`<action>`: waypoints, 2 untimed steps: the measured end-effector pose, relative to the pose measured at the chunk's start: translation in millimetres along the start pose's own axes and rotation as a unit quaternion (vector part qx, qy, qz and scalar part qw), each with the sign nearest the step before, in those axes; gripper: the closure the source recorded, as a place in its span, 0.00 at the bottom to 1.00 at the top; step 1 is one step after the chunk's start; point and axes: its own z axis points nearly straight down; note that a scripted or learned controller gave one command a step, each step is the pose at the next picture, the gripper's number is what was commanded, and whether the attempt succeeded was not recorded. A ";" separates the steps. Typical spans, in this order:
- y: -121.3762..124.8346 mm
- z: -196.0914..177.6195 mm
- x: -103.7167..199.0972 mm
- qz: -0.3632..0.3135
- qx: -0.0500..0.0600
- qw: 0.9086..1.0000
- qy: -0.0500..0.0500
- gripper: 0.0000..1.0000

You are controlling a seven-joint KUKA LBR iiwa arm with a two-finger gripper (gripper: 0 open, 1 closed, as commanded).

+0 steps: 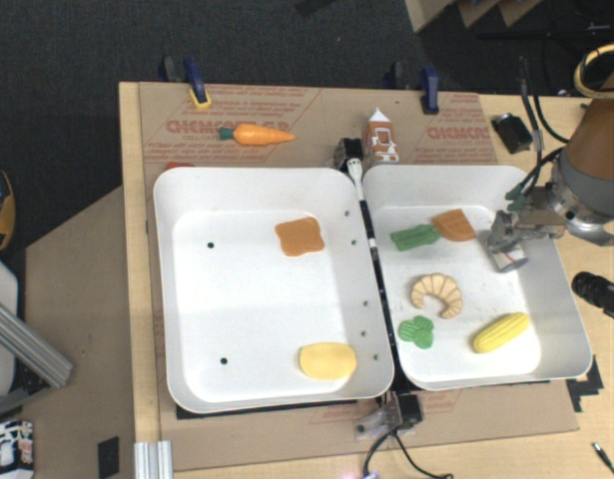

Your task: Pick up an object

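Currently, with the right bin (556,352) as landmark:

- Gripper (506,255): over the bin's upper right part, above bare floor; whether its claw is spread or closed cannot be told, and nothing shows between its tips.
- Orange flat piece (453,226): just left of the gripper, touching a green flat piece (414,237).
- Croissant (438,293): at the bin's middle.
- Green leafy toy (417,331): just below-left of the croissant.
- Corn cob (500,332): at lower right.
- Left bin (187,297): holds an orange slice (300,237) and a yellow lump (326,360).
- Carrot (259,135): beyond the bins, on the board.
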 end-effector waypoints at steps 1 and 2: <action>-65.6 133.8 -19.9 0.003 0.005 1.000 0.002 1.00; -61.9 118.9 -19.0 0.000 0.001 1.000 0.000 1.00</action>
